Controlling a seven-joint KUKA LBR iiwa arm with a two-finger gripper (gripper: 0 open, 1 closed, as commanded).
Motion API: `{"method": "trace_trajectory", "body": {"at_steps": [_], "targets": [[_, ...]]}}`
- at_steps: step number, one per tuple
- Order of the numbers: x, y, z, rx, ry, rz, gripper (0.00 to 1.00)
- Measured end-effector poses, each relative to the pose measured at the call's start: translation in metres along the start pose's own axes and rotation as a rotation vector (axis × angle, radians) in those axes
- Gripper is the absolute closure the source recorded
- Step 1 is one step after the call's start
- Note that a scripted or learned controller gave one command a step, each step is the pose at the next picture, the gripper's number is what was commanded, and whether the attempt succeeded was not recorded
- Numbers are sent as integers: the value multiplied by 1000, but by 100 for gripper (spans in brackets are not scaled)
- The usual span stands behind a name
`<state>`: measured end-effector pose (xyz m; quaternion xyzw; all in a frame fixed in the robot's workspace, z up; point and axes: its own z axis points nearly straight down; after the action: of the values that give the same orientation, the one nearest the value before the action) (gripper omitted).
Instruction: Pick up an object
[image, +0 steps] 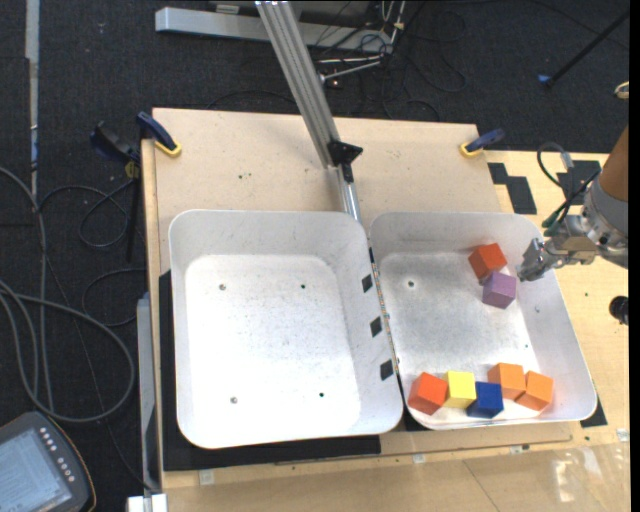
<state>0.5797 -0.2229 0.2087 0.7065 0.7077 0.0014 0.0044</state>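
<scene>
- Grey handheld screen unit (35, 468) lies on the dark floor at the lower left, beside loose black cables (60, 300).
- Pale wooden bench board (250, 160) carries two blue-and-yellow clamps (158, 133) at its far corners.
- Left shallow white plastic bin (190, 300) sits on the board; nothing obstructs its floor.
- Slanted grey metal pole (305, 85) runs from the top of the view down to the seam between the bins.
- Right shallow white plastic bin (395, 300) touches the left bin along that seam.
- Along its near wall, a row of foam cubes sits close together: red-orange cube (429, 391), yellow cube (460, 387), blue cube (487, 399), two orange cubes (523, 384).
- Well apart, near the far right wall, an orange-red foam cube (487, 260) touches a purple foam cube (499, 289).
- Grey two-finger gripper (530, 265) hangs just beside this pair, at the bin's right rim; whether the claw is apart or together cannot be told, and no cube is seen within it.
</scene>
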Motion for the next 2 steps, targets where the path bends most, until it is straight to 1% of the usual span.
{"method": "trace_trajectory", "body": {"at_steps": [1, 2], "targets": [[0, 1, 7, 7, 3, -1, 100], [56, 8, 13, 9, 6, -6, 100]]}}
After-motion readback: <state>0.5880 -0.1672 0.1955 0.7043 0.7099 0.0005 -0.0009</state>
